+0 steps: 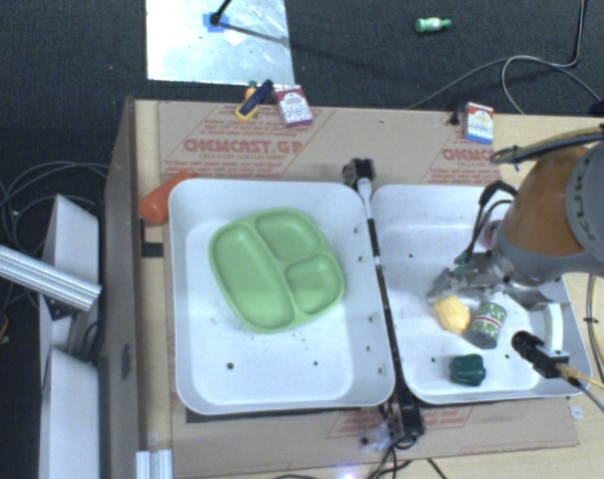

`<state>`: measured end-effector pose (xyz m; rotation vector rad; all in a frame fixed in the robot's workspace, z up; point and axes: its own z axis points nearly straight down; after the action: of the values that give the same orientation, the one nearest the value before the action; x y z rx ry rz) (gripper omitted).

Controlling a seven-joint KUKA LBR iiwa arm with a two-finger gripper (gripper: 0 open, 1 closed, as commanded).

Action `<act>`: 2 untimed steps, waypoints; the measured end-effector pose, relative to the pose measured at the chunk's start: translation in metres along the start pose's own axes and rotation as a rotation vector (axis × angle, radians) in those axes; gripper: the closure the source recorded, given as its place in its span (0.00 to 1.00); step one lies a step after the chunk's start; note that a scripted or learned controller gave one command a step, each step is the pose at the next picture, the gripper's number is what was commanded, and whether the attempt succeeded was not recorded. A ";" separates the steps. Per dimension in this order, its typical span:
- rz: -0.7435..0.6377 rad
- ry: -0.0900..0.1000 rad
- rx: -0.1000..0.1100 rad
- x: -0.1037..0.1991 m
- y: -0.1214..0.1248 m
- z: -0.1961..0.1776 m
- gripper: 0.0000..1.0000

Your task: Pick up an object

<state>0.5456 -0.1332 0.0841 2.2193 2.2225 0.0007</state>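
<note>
A: Where is the gripper (451, 285) located relative to the right bin (421, 230)?

B: It is positioned inside the right bin, toward its middle, with the arm (556, 213) entering over the bin's right rim. How far the jaws are parted cannot be told, and no object is seen between them.

A: Which objects are found in the right bin?

B: A yellow object (452, 314) is located just below the gripper, very close to it. A small can (486, 324) is set just to the right of the yellow object, touching it or nearly so. A dark green object (468, 369) is placed near the bin's front rim.

A: And beside the right bin?

B: The left bin (197, 367) is seen, bearing a green divided tray (276, 268).
</note>
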 end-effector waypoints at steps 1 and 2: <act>-0.002 0.001 0.001 0.047 -0.029 0.000 0.00; -0.003 0.001 -0.002 0.046 -0.028 -0.010 1.00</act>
<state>0.5175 -0.0868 0.0945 2.2154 2.2256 0.0037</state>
